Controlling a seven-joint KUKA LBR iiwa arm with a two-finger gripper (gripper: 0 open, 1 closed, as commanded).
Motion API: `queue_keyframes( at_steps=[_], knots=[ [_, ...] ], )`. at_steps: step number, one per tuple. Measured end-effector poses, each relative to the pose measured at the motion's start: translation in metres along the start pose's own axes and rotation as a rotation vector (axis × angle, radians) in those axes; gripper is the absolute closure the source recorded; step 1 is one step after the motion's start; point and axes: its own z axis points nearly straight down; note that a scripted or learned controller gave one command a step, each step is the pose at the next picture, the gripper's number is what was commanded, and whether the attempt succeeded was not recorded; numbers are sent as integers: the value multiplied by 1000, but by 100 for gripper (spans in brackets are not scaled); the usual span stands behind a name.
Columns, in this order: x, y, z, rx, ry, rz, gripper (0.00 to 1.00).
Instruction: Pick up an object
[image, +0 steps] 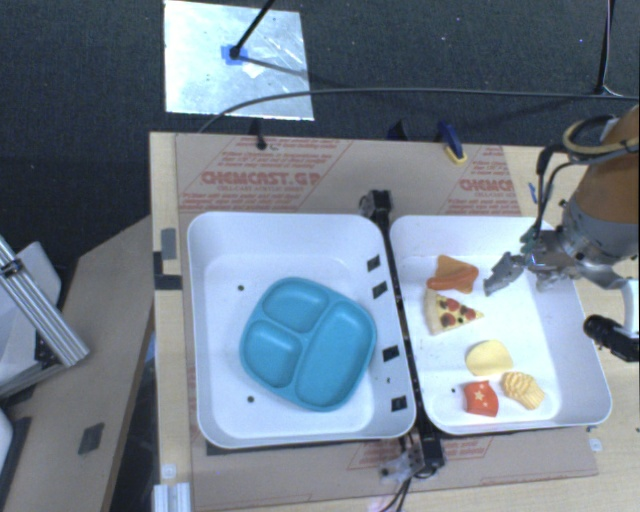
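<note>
1. Hovering over the far right part of the right bin (570, 345), the gripper (505, 272) reaches in from the right; fingers' state cannot be told, nothing seen between them.
2. Five toy food items in the right bin, one of each: orange-red piece (455, 272), pizza slice (450, 311), pale yellow round piece (488, 357), red piece with star (481, 398), ridged yellow piece (523, 389).
3. Pizza slice lies flat just beside the orange-red piece, long axis left-right, tip pointing right.
4. Orange-red piece sits far-left in the bin, near the gripper but apart.
5. One blue divided plate (308, 343) with three compartments in the left bin (225, 260).
6. Two bins, touching side by side.
</note>
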Motion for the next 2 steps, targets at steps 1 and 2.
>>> queue_keyframes(
  at_steps=[1,2],
  knots=[
    [0,3,-6,-11,-2,-3,0],
    [8,7,53,-8,-1,-2,0]
  ],
)
